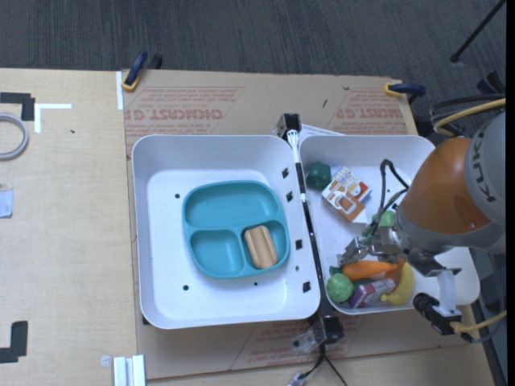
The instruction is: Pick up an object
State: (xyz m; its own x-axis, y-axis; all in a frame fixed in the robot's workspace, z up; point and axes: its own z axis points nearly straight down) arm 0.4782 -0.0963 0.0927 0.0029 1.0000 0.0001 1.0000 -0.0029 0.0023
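Observation:
My gripper [360, 253] reaches down into the right bin [418, 147], at its front part, under the grey and orange wrist. Its tip is just above an orange carrot [372, 270] that lies across a pile of toy food. In that pile are a yellow banana [401, 288], a green round piece [339, 288] and a purple piece [368, 295]. Further back in the same bin lie a dark green ball [319, 174] and a white and orange carton [347, 192]. The arm hides the right half of this bin.
The left bin [153, 215] holds a teal divided plate [211, 215] with a tan bread roll [259, 246] in its front right compartment. Both bins stand on a cardboard sheet [209, 103]. Blue and yellow clamps [135, 69] sit at the sheet's far corners.

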